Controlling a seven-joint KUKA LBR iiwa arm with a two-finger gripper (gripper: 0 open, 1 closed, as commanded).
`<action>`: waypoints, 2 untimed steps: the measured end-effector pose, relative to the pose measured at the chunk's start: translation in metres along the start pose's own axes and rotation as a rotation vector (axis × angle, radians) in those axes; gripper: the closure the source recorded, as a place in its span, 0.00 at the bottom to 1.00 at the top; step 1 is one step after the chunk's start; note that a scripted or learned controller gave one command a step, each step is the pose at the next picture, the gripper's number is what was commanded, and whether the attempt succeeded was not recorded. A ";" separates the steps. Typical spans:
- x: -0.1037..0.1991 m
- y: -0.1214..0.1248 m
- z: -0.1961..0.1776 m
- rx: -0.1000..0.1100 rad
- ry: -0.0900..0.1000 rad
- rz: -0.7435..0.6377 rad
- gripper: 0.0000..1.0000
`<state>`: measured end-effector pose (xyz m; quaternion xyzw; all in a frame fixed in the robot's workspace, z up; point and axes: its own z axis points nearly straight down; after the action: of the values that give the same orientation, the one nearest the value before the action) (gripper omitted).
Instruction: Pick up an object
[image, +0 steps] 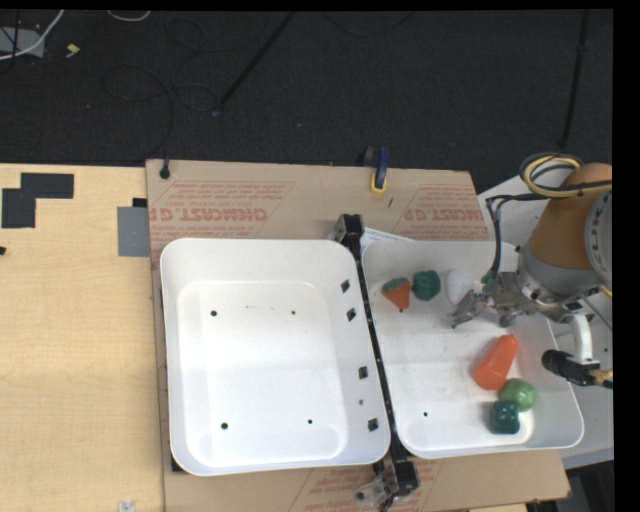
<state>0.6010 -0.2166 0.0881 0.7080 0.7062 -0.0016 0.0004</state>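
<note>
The right bin (440, 440) holds several small objects. An orange cylinder (496, 362) lies tilted near the right side, with a light green ball (518, 393) and a teal block (505, 418) just below it. Near the divider sit a small orange-and-green piece (398, 292) and a dark green lump (427, 284). A pale white object (459, 285) lies next to them. My gripper (483, 312) hangs low over the bin's upper right part, just right of the white object and above the orange cylinder. It is open, with nothing between its fingers.
The left bin (180, 300) lies beside the right one, with a black clip strip (362, 340) along the shared edge. Both stand on a cardboard sheet (250, 205). The arm's grey body and cables (565, 235) take up the right side. A blue clamp (379, 170) sits at the back edge.
</note>
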 end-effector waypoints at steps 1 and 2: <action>0.003 -0.071 -0.042 0.003 0.004 -0.001 0.00; 0.034 0.035 0.004 0.008 0.006 -0.012 0.00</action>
<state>0.6365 -0.1823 0.0840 0.7038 0.7104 -0.0025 -0.0046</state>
